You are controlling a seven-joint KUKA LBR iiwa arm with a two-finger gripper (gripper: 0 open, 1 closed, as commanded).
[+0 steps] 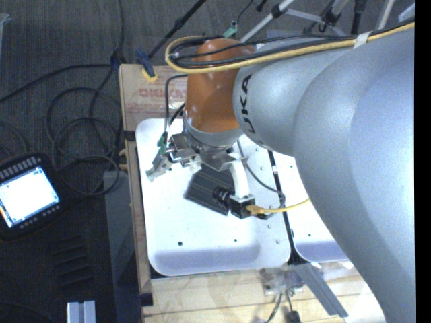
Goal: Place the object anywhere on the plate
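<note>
The object cannot be told with any certainty. The likeliest place for it is at the tip of the pincer (156, 167), where a small grey, slightly greenish blur sits low over the left bin (202, 254). Whether that blur is the object or only part of the tool is too unclear to say. Nor can I tell whether the pincer is apart, together or clamped on anything.

The pincer hangs in the 10 o'clock part of the left bin and points down and out toward 8 o'clock. The bin's left wall (141, 180) lies just beside it at 9 o'clock. That is the tight side, and I judge that any drift that way risks a knock on the rim.

I cannot tell a plate apart from the white floor of the bin, so where the plate lies from the pincer, the relation the placing turns on, stays unsettled. The open room lies toward 5 and 6 o'clock of the pincer, where the floor is bare white down to the near wall. Toward 3 o'clock the way is taken up by the wrist, with its orange band (212, 93) above it at 1 o'clock, and by the bulk of the grey arm (323, 113).

The right bin (316, 251) lies well apart, at 4 o'clock across the dark gap between the two bins, and it is largely covered by the arm. The wooden surface (202, 298) shows past the near edge at 6 o'clock.
</note>
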